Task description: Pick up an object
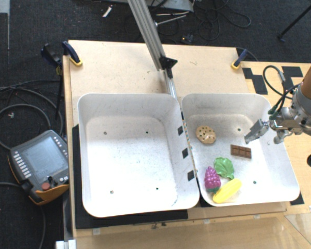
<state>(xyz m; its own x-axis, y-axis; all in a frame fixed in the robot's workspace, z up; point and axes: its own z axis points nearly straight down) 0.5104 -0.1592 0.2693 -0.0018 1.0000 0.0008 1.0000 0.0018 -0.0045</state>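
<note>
So at this point the pick hadn't really happened yet, as far as I could see. The gripper (260,130) was hovering at the right side of the right bin (280,162), up over the far-right part of it, and nothing was sitting between its fingers. Whether those fingers were apart or together, I honestly couldn't tell from that angle, too small and blurry.

All the candidates were lying loose on the bin floor. The chocolate bar (240,151) was the closest one, just near-left of the gripper. The cookie (206,135) sat further left, close to the divider wall. Down at the near end there was a little cluster: the green leaf (224,167), the purple grapes (212,179) just beside it, and the yellow corn (227,190) touching or nearly touching both.

The left bin (93,139) wasn't involved.

My guess: basically everything was left to do, meaning the descent, the closing and the lift. The chocolate looked like the likeliest target.
</note>
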